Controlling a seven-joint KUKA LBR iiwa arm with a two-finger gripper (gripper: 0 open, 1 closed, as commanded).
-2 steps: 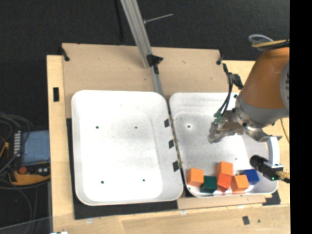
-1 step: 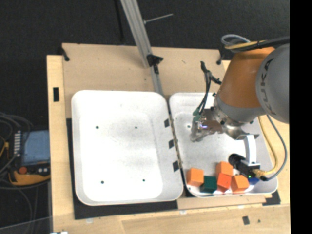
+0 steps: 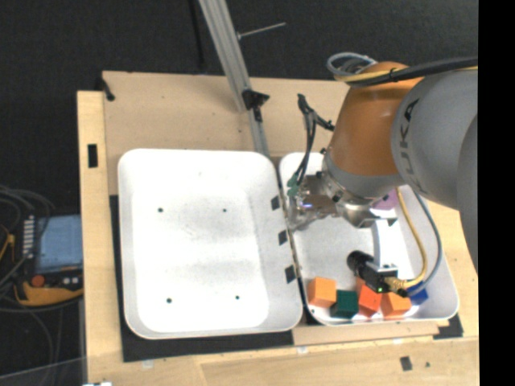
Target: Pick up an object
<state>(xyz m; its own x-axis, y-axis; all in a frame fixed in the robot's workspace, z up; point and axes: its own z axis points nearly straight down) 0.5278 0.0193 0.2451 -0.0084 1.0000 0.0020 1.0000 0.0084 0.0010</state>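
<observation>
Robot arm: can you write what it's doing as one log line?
arm: over right bin | blocks: at near edge | left bin: untouched

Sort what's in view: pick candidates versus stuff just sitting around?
Job: orange block, green block, two more orange blocks, blue piece, all in the right bin; arm above it.

Bystanders: left bin, blue device off the bench, metal rail.
</observation>
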